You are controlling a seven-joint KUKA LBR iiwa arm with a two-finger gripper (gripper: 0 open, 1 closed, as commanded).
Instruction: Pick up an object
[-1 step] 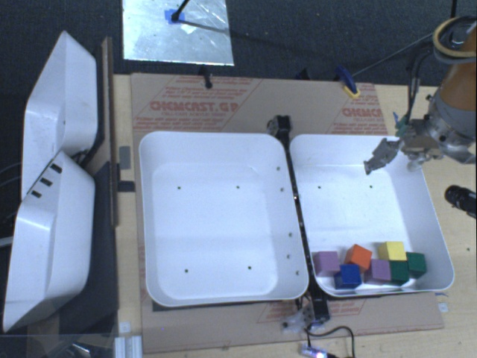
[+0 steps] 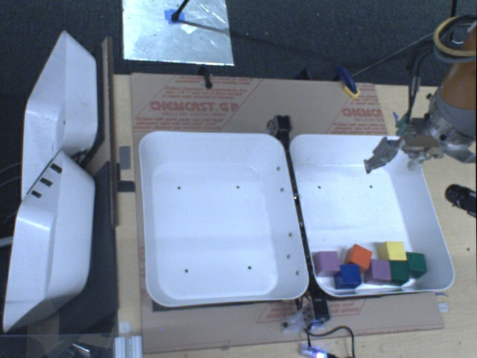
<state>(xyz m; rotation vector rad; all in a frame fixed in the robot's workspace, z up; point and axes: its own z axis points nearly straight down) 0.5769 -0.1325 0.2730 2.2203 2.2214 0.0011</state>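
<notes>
Seven small blocks lie clustered in the near corner of the right bin [image 2: 373, 200]: purple block [image 2: 326, 262], blue block [image 2: 348, 276], orange block [image 2: 359, 256], a second purple block [image 2: 381, 270], yellow block [image 2: 394, 250] and two green blocks [image 2: 408, 265], several touching one another. From my station I judge the pick not yet begun: my tool [image 2: 381, 155] hangs over the far right part of that bin, well apart from the cluster, and nothing sits in it. Descent, closure and lift are all left to do. The left bin [image 2: 216, 215] plays no part at present. How wide the tool stands I cannot tell; it is small and blurred against the white wall. The arm [image 2: 451, 118] is cut off at the right edge, and the worktop [image 2: 194, 99] beneath is largely covered by the bins.
</notes>
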